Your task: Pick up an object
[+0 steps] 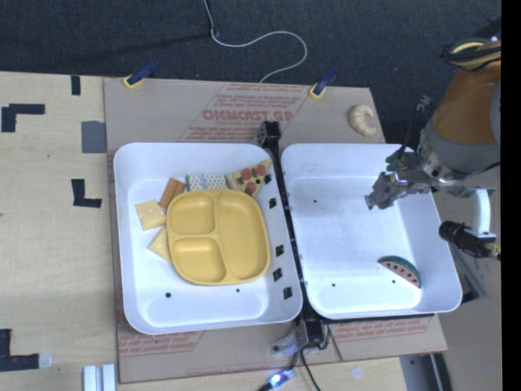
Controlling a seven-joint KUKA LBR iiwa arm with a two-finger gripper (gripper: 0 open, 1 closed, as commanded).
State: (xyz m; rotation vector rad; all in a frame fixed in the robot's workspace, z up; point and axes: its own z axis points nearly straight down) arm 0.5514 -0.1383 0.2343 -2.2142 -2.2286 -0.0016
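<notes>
We see the gripper [381, 195] hanging over the right bin [350, 300] near its far right corner, nothing visibly in its grasp; whether it is spread, we cannot tell. The watermelon slice [400, 270] lies untouched by the near right corner: pickup not yet done.

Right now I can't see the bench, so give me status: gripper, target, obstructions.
Gripper over right bin, upper right, nothing seen in it. Watermelon slice lies loose, lower right corner. Nothing between them.
</notes>
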